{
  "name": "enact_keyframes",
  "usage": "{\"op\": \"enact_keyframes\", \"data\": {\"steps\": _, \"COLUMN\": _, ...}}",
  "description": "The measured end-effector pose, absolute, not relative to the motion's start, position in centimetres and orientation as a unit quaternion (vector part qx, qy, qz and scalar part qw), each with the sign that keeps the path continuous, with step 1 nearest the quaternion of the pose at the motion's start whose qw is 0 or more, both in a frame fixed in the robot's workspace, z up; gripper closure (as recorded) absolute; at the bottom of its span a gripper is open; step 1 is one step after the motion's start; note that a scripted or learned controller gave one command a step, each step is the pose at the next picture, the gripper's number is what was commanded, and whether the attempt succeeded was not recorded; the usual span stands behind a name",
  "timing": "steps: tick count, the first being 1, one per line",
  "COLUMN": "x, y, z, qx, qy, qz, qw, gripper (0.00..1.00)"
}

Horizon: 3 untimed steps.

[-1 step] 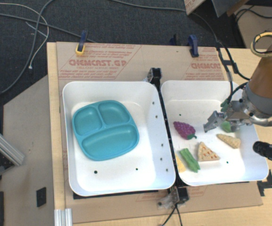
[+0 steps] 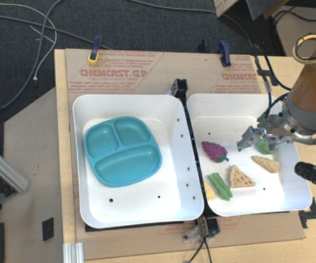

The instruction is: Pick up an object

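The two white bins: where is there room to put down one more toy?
Left bin: bare floor right of the blue tray and in front of it. Right bin: bare along the back wall. It is crowded lower down, by the purple grapes, green pod, sandwich wedge, and the hand.

Teal plate (image 2: 123,151) in white left bin (image 2: 86,163)
Right bin (image 2: 223,106) white: purple grapes (image 2: 214,150), green pod (image 2: 220,185), tan wedges (image 2: 241,178).

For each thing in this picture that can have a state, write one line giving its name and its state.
Teal plastic divided plate: flat, upright, in the left white bin.
Purple toy grape bunch: lying in the right white bin.
Green toy pod: lying beside the sandwich.
Tan triangular toy sandwich: flat.
Tan toy wedge: flat.
Gripper: low over a green item.
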<state>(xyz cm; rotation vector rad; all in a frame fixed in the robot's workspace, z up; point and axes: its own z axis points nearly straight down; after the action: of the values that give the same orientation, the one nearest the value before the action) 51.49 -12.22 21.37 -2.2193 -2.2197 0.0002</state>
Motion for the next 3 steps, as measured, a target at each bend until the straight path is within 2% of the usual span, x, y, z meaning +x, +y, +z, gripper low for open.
{"op": "enact_keyframes", "data": {"steps": 1, "x": 50.7, "y": -12.6, "z": 15.8, "qx": -0.707, "qy": -0.707, "qz": 0.0003, "qw": 0.001, "gripper": 0.0}}
{"op": "enact_keyframes", "data": {"steps": 3, "x": 51.2, "y": -12.5, "z": 8.5, "qx": -0.707, "qy": -0.707, "qz": 0.0003, "qw": 0.002, "gripper": 0.0}}
